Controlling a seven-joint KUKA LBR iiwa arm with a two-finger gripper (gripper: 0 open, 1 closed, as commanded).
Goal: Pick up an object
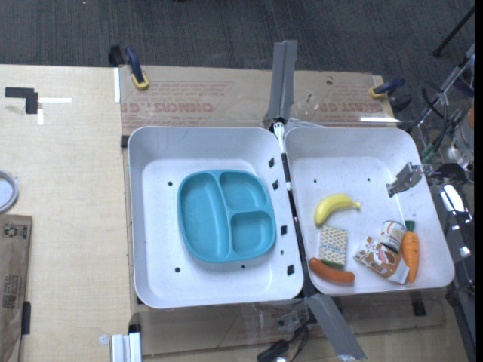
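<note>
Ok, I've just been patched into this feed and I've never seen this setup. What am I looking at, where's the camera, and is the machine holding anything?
You are looking down at a slant from one fixed camera above a workbench. Two shallow white bins sit side by side. The left bin holds a blue divided plate. The right bin holds toy food: a banana, a patterned cracker packet, a sausage, a carrot and a small printed carton with a can resting against it. The machine is a robot arm reaching in from the right. Its two-finger gripper hangs over the right bin's far right side, apart from the food, with nothing between its fingers. So nothing is picked up yet.
</note>
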